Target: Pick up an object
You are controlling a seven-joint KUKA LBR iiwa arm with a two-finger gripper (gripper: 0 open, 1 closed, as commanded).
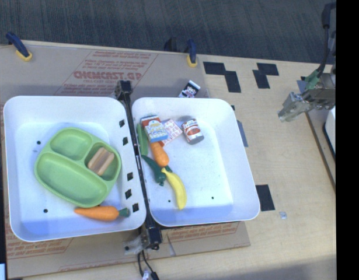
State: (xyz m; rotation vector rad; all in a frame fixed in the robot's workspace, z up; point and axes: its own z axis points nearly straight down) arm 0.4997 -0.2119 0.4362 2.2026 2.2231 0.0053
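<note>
camera view, looking down at a slant on a bench bearing two shallow white bins side by side on a sheet of printed cardboard [109,69]. the left bin [21,112] holds a green divided plate [68,174] with three compartments; a brown bread-like piece [101,160] lies in the plate's right compartment, and an orange carrot [99,213] with a green top lies on the bin floor just below the plate. the right bin [226,174] holds its contents gathered toward the upper left: a small printed box [154,128] lying against a flat red-and-white packet [174,130], a small can [192,130] with a red label just to the right of the packet, a second carrot [159,154] below the box, a dark green piece [154,170] beside it, and a yellow banana [175,187] running down toward the bin's middle. a small dark item [190,90] lies on the cardboard just above the right bin. the gripper [290,111] sits at the right of the view, over the bare bench and well apart from both bins, with nothing between its fingers; whether they are spread or closed cannot be told.
</note>
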